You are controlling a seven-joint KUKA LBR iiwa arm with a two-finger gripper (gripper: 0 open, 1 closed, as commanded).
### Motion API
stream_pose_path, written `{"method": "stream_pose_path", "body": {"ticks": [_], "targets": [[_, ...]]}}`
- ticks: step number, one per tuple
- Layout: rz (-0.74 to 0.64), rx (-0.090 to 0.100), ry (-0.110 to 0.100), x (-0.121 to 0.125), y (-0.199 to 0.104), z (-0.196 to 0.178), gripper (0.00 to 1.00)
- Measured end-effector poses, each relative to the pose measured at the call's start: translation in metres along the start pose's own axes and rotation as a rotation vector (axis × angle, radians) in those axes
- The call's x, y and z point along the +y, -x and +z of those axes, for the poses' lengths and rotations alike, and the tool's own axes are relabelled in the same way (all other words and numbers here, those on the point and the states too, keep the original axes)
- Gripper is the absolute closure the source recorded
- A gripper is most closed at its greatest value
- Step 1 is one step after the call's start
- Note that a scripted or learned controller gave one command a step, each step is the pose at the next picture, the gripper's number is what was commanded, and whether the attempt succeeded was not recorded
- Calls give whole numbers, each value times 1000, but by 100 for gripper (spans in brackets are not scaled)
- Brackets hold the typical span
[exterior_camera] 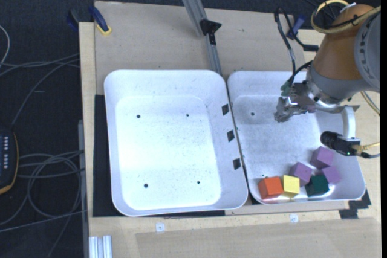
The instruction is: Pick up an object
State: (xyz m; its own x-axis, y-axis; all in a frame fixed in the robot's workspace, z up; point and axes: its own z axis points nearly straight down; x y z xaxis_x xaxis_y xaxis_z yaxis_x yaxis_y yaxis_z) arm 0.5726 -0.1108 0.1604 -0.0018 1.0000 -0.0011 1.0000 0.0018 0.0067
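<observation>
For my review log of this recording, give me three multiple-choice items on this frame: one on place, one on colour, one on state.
1. Where do the blocks lie?
A. left bin
B. right bin, near corner
C. on the bench

2. What colour is the block beside the orange one?
A. yellow
B. blue
C. white

3. How does the gripper stand?
A. over the right bin, apart from the blocks
B. touching the orange block
C. over the left bin

Key: B, they cluster in the right bin; A, yellow block touches orange block; A, gripper is up-bin from them.

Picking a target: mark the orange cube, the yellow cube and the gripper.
orange cube [271,187], camera view, top face.
yellow cube [291,184], camera view, top face.
gripper [283,113], camera view, between its fingertips.
</observation>
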Motion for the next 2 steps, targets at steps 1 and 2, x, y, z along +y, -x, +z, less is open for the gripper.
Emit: {"method": "stream_pose_path", "body": {"ticks": [1, 2], "targets": [[0, 0, 0, -1, 3, -45, 100], [0, 0, -1, 1, 3, -69, 100]]}}
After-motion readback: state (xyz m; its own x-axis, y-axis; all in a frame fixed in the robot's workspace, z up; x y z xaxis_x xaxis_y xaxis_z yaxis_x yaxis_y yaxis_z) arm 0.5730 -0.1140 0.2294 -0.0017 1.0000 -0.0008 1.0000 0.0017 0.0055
